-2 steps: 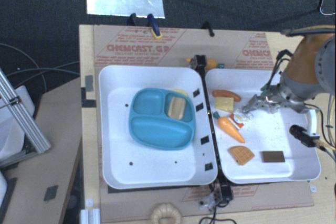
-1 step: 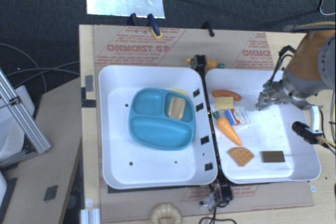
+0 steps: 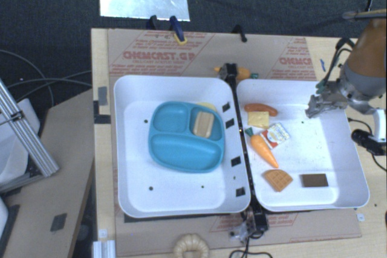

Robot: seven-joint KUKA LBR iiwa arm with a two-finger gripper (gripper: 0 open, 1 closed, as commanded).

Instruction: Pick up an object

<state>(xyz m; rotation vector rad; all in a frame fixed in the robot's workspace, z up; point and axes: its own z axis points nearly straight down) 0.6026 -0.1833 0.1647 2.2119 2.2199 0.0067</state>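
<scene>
Over the right bin (image 3: 354, 190), near its far right corner, my pincer (image 3: 317, 106) hangs above bare white floor, and I hold nothing that I can see. If its tips are apart or together I cannot tell, because from this slant they are only a small grey shape.

The things I may pick all lie to the left side of this bin, close to the wall between the two bins: a sausage (image 3: 261, 109), under it a yellow cheese piece (image 3: 259, 119), a small white and red packet (image 3: 278, 133), a carrot (image 3: 264, 150), a waffle (image 3: 277, 180) and a brown chocolate bar (image 3: 314, 180). In the left bin (image 3: 136, 190) a blue plate (image 3: 175, 151) carries a piece of bread (image 3: 203, 124).

I judge that I am at the approach step, with no object chosen yet. The next move calls for travel toward one piece, and the chocolate bar or the waffle seems easiest, since each lies apart from the crowded group. Then I must come straight down over it.
</scene>
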